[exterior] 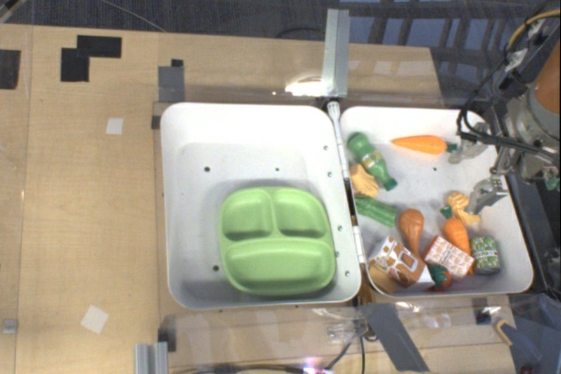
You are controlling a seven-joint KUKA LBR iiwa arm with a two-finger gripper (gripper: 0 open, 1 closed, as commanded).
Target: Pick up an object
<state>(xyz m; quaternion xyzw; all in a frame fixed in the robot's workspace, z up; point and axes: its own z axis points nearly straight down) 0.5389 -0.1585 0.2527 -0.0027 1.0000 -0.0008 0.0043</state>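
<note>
**Gripper low at the right bin's 3 o'clock edge, toys crowded below**

Two shallow white bins side by side on a pale wood counter (79, 215). In the left bin (188, 136), a light green divided plate (277, 241), three compartments, toward 5 o'clock. In the right bin (412, 175), a scatter of toy food. At 12 o'clock, an orange carrot (419, 144) lying flat, green stub pointing to 3 o'clock. Along the 9 o'clock wall, a green bottle (369, 158) lying tilted, a yellow piece just beside it, a dark green vegetable (375, 210) below. Toward 6 o'clock, a brown drumstick-shaped piece (411, 228), a printed carton (395, 264) and a red-and-white box (450, 257), touching or overlapping. At 4 o'clock, a second orange carrot (457, 233) beside a small dark green packet (486, 252). Near 3 o'clock, a small yellow toy (456, 205), rounded and lumpy, touching the second carrot's top. Gripper (484, 195) just to the right of that yellow toy, apparently close against it; finger spread impossible to tell, nothing clearly seen between them. Grey arm entering from 3 o'clock.
</note>
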